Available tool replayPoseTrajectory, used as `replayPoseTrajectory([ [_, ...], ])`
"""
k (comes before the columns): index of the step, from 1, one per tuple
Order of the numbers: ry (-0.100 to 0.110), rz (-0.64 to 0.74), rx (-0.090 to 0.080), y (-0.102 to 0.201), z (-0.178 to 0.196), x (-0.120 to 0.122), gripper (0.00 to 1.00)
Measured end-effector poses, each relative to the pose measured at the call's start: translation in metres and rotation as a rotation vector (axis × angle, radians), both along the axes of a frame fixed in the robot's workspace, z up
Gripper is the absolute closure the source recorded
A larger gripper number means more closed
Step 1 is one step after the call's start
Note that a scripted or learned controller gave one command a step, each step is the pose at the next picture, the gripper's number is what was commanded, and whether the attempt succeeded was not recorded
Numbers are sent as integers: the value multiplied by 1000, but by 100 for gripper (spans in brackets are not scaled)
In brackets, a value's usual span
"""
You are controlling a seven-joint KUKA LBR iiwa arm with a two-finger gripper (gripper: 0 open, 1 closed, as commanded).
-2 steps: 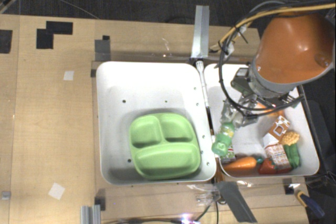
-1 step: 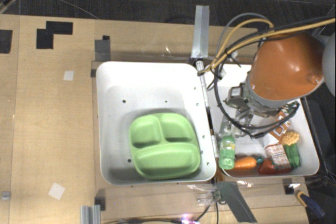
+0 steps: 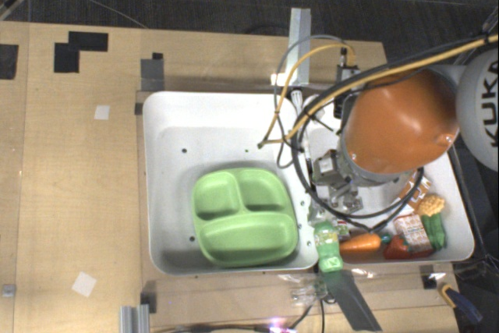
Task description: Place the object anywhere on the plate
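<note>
The green three-compartment plate (image 3: 245, 218) lies in the left bin (image 3: 168, 160), toward its front right, with nothing on it. My gripper (image 3: 341, 195) points down into the right bin (image 3: 461, 239), near the wall between the bins and largely hidden under the orange wrist band (image 3: 398, 125) and cables. Just in front of it lie a toy carrot (image 3: 360, 243) and a small green item (image 3: 329, 249) at the bin's front left corner. Whether anything is held is hidden.
More toy food sits at the right bin's front right: a corn cob (image 3: 429, 205), a red and white packet (image 3: 409, 230) and a green piece (image 3: 434, 232). Loops of cable (image 3: 300, 129) hang over the divider. Bare wooden bench (image 3: 70, 191) lies to the left.
</note>
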State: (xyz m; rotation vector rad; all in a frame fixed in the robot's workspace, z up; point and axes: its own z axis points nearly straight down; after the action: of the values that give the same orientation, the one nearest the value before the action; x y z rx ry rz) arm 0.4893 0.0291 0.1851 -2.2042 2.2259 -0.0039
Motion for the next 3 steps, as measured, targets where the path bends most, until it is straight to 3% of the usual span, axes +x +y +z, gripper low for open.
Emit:
replayPoseTrajectory([
  [1,-8,-3,3,2,12,3,100],
  [2,-2,262,-5,-52,0,0,100],
  [3,-2,757,-7,-21,66,-1,100],
])
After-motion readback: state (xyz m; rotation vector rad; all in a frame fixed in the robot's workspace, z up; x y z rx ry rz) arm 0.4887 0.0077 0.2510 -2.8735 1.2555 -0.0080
